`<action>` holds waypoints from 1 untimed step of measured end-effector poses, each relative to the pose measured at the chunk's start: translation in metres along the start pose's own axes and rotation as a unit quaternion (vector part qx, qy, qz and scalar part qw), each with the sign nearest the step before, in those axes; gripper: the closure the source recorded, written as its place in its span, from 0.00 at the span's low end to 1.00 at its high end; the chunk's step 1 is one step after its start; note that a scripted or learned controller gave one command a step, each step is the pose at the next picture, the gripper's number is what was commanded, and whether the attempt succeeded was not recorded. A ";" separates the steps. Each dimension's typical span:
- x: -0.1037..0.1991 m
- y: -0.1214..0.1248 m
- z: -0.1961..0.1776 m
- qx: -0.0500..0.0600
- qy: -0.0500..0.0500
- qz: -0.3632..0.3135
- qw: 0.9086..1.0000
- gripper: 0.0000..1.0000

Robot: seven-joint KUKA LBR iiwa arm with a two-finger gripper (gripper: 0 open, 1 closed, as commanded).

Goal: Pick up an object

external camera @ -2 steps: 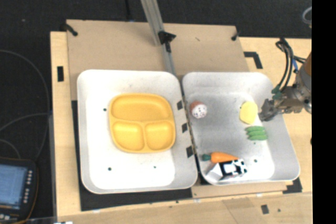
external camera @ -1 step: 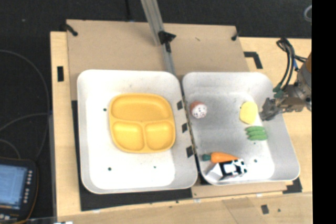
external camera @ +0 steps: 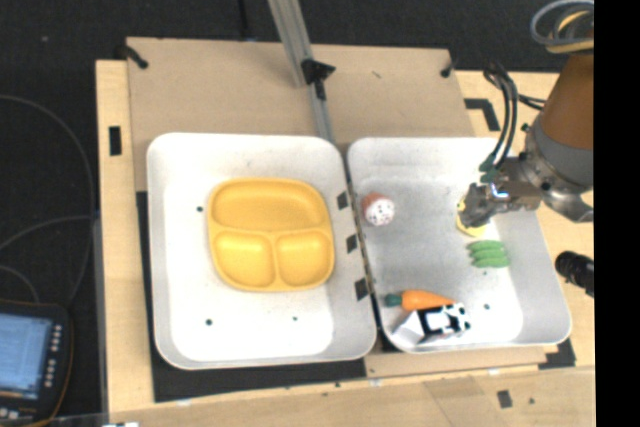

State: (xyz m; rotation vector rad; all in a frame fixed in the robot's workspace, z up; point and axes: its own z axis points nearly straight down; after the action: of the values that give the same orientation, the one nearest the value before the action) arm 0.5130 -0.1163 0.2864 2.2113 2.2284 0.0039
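Observation:
My gripper (external camera: 478, 208) hangs over the right side of the right bin (external camera: 430, 165), directly above a small yellow object (external camera: 470, 222) that peeks out beneath it. Just below that lies a green pea pod (external camera: 488, 254). A white ball with red spots (external camera: 378, 210) rests near the bin's left wall. An orange carrot (external camera: 424, 299) and a black-and-white block (external camera: 440, 321) lie at the bin's front edge.
The left bin (external camera: 180, 315) holds a yellow divided plate (external camera: 270, 233). A metal pole (external camera: 285, 5) slants up from between the bins at the back. The arm's orange band (external camera: 570, 105) sits at the right edge.

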 end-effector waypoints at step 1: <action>0.042 0.002 0.004 0.001 0.000 0.001 1.000 1.00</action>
State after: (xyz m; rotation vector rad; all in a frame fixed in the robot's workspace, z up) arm 0.5144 -0.0745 0.2827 2.2140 2.2271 0.0020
